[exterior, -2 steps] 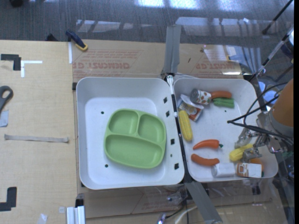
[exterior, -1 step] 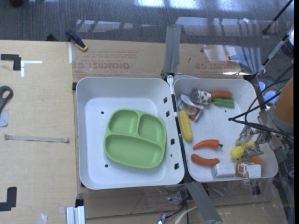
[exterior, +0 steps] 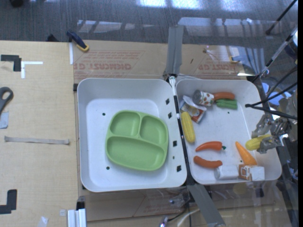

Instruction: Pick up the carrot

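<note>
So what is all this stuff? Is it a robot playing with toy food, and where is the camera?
Yes, it is a robot arm, and it reaches in from the right side of the picture. The camera sits above the bench and looks down at a slant. At the end of the arm is its hand, by the right edge of the right bin. Something yellow is right at the hand, but I cannot tell if the hand is gripping it.

There are two white bins side by side. The left bin has a green plate with three sections. The right bin has toy food: a corn cob, two reddish pieces, a small white box and the orange carrot, which lies near the hand. The robot's job is to pick up that carrot, and it has not yet done so.
</note>
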You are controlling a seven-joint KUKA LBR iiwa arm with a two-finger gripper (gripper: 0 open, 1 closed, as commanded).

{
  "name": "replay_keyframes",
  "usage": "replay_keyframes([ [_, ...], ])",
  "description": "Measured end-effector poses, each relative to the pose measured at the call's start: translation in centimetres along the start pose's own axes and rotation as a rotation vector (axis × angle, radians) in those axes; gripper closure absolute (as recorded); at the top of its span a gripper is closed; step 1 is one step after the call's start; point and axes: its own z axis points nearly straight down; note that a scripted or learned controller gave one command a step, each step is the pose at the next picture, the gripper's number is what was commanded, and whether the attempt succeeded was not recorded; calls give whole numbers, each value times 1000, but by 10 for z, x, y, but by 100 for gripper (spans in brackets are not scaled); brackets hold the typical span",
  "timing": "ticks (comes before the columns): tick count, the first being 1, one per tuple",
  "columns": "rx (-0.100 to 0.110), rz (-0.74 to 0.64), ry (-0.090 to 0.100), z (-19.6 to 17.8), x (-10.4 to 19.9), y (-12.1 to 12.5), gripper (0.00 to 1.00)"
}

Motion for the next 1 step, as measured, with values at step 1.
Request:
replay_keyframes([
  [1,0,0,0,0,0,0,0],
])
